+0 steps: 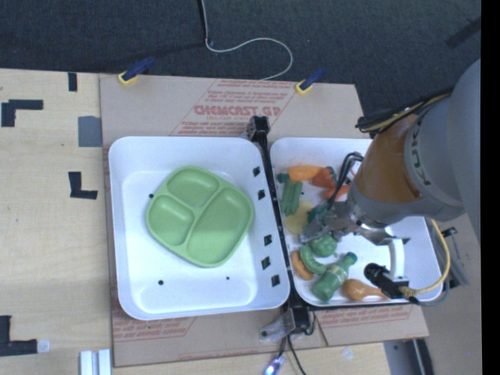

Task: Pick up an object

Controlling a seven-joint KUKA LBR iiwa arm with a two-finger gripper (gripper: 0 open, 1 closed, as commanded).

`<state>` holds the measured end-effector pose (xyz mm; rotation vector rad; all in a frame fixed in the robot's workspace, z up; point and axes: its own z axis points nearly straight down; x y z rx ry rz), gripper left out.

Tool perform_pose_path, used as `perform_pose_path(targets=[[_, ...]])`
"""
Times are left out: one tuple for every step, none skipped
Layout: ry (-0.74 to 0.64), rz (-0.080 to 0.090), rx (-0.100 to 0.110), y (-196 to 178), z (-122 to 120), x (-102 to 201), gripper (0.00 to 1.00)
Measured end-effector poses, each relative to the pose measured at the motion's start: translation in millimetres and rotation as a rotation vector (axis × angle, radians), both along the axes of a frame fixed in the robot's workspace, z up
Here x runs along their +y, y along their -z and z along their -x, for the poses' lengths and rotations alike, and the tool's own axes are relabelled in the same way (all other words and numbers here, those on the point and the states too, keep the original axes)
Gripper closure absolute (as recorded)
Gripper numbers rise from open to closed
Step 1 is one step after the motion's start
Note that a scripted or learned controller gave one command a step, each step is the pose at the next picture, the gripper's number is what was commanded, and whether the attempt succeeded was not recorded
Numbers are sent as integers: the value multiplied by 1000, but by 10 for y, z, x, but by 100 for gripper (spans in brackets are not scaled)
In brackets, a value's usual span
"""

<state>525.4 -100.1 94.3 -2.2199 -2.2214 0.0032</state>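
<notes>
- Arm (437,162) pose: comes in from the right edge of the camera view, its grey body sloping down and to the left. The orange band (387,170) above the wrist lies over the upper right part of the right bin (355,144).
- Gripper (323,231): low inside the right bin, near its middle, at the edge of the cluster of toy pieces. Open or closed: cannot tell, as the tip blends with the pieces beneath it. No piece is clearly seen in its grasp.
- Green rounded piece (322,248): directly at the gripper tip and the nearest candidate for a pick. Whether they touch is uncertain.
- Orange carrot-shaped piece (303,173): near the far wall of the right bin, with a red-orange piece (324,180) touching its right end.
- Dark green long piece (291,197): just below the carrot shape, beside the left wall.
- Pale yellow piece (295,223): by the left wall, just left of the gripper.
- Orange curved piece (300,266): against the left wall, below the green rounded piece.
- Green bottle-shaped piece (333,276): lying tilted near the front wall.
- Orange-yellow piece (358,290): by the front wall, just right of the bottle shape.
- Left bin (125,209): holds one light green divided plate (201,215) with three compartments. It lies flat near the middle, turned askew to the bin walls.
- Both bins sit side by side on a cardboard sheet (226,108).
</notes>
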Motion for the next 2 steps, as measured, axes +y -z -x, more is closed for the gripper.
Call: perform_pose_path(targets=[[-10, -5, -7, -946, 211, 865, 100], [-9, -4, -20, -2496, 12, 1316, 100]])
